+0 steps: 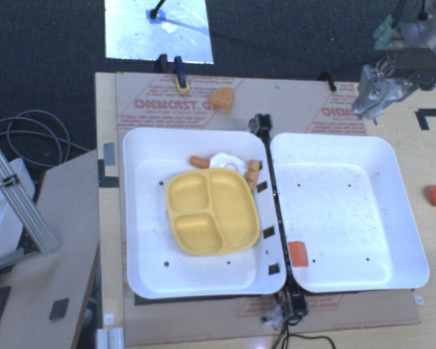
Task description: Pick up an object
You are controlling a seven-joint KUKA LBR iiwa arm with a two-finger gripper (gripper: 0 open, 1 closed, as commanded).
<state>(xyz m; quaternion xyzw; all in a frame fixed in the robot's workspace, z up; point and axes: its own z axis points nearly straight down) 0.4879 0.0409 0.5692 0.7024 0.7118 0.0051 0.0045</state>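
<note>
While the pincer (368,106) hangs — grip unreadable — a yellow three-part tray (211,211) lies flat.

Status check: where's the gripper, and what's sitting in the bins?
Gripper above bench, past right bin's far corner. Yellow divided plate in left bin, small pieces along its far edge. Orange block in right bin's near-left corner. Nothing in the way.
</note>
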